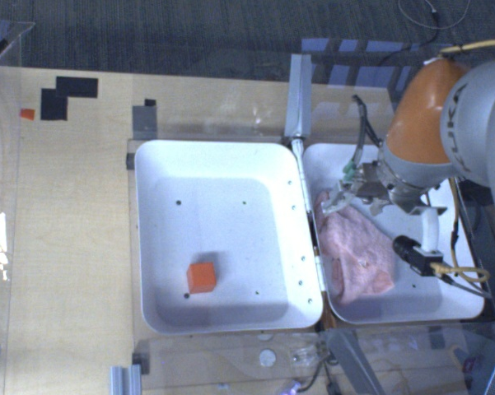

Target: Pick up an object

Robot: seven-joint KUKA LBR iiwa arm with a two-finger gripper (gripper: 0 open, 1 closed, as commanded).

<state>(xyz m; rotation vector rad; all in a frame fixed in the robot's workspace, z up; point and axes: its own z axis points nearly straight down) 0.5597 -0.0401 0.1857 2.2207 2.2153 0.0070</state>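
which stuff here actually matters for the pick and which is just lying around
In play:
- gripper, low in the right bin
- pink cloth in that bin, right under the gripper
- orange block in the left bin, also pickable

Lying about:
- black markers on the bench
- small orange square near them

Two white bins (148, 220) sit side by side on a wooden bench (66, 220); black patches (66, 95) mark its far left corner
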